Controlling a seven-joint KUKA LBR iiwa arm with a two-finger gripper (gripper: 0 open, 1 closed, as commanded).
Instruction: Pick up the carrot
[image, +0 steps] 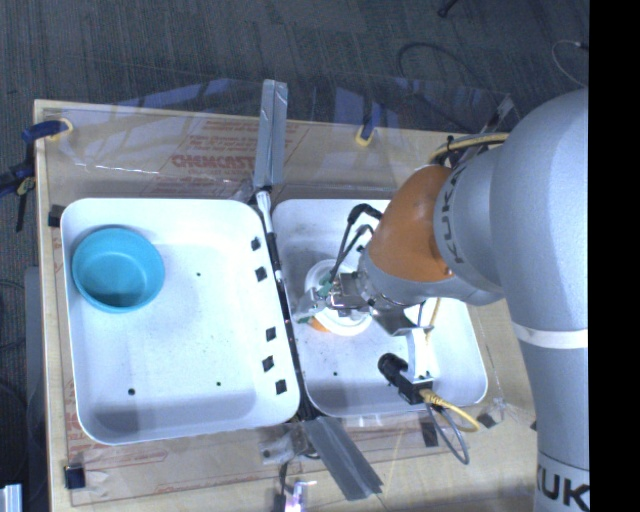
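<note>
We read "KUKA" on arm. Gripper low in right bin, over carrot; grip unclear. Blue bowl in left bin.

Pretty even overhead light here, my bins look bright white with soft shadows in their corners. Some glare on the plastic sheet; everything's slightly soft and grainy.

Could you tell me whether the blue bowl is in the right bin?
No, the blue bowl sits in the left bin, at its far left corner.
</note>
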